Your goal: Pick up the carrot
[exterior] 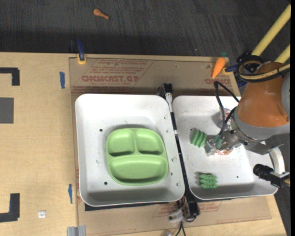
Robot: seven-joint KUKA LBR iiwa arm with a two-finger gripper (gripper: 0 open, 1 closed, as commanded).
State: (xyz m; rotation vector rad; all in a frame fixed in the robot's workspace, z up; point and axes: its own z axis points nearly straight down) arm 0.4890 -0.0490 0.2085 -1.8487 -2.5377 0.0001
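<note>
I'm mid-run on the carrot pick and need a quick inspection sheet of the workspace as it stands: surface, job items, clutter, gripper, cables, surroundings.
Surface: cardboard-covered bench bearing a left bin and a right bin.
Job's things: small orange piece under the gripper in the right bin, mostly hidden; cannot confirm it is the carrot.
Clutter: green divided tray in the left bin; two green ridged toys in the right bin.
Grippers: gripper low in the right bin; grasp cannot be told.
Cables: dark cable looping beside the arm.
Surroundings: orange clamp at the bench's far edge; orange object on the dark floor.
</note>
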